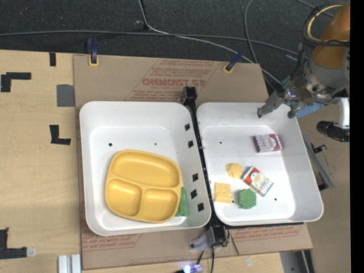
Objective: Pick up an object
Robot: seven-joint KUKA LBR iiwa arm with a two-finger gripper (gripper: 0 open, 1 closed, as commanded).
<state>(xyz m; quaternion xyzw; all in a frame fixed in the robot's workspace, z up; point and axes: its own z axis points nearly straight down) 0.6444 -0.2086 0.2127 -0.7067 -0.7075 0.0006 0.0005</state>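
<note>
White plastic makes up both bins, and the right bin holds all the small pieces: a purple-and-white carton lying near the middle, a yellow lump, a red-and-white packet just beside it, a pale yellow cheese-like wedge and a green knobbly round piece close to the front wall. The gripper hangs over that bin's far right corner with its fingers spread apart and nothing between them. Nearest is the carton, which looks light, stiff-sided and a bit slick; I'd pinch it across its short sides. The left bin carries a yellow divided tray, rigid and broad, awkward for two fingers, with a green item tucked against its right edge.
</note>
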